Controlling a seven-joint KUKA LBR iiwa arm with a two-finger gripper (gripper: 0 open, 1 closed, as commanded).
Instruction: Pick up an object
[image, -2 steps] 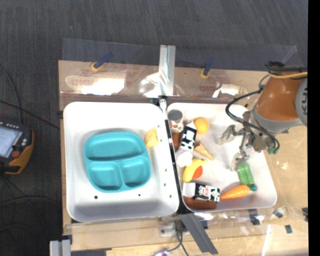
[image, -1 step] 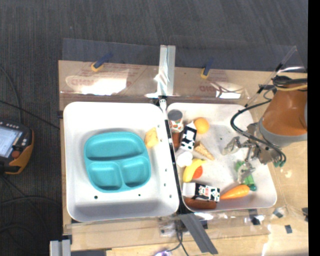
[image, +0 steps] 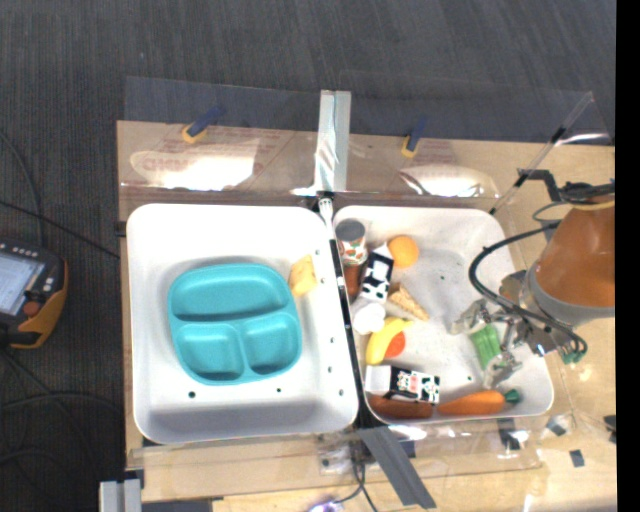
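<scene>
Look to the right bin (image: 455, 225) first: your gripper (image: 497, 347) sits low over that bin's right-hand part, with the arm (image: 585, 262) and its orange band coming in over the right rim. The metal fingers (image: 470, 320) are spread, and a small green object (image: 485, 346) lies between them on the bin floor; you cannot tell from this slant whether the fingers touch it, so do not count it as held.

The other things in that bin crowd its left side and front edge. A carrot (image: 470, 403) lies along the front wall, its green top toward the front right corner. Just left of it, a black-and-white cow-patterned carton (image: 414, 384) lies flat on a dark brown piece. A second cow-patterned carton (image: 375, 277) sits further back beside the divider, with an orange ball (image: 403, 250) just right of it and a small can (image: 350, 234) at the back left corner. Between the two cartons you have a yellow and red-orange fruit (image: 385, 341), a white round piece (image: 367, 319) and a tan wedge (image: 406, 303).

In the left bin (image: 150, 400), a teal sectioned plate (image: 235, 320) fills the middle, and a pale yellow item (image: 303, 275) rests near the right wall, just beside the plate's back right corner.

On the floor off the tabletop's left edge lies a control pendant (image: 30, 290).
</scene>
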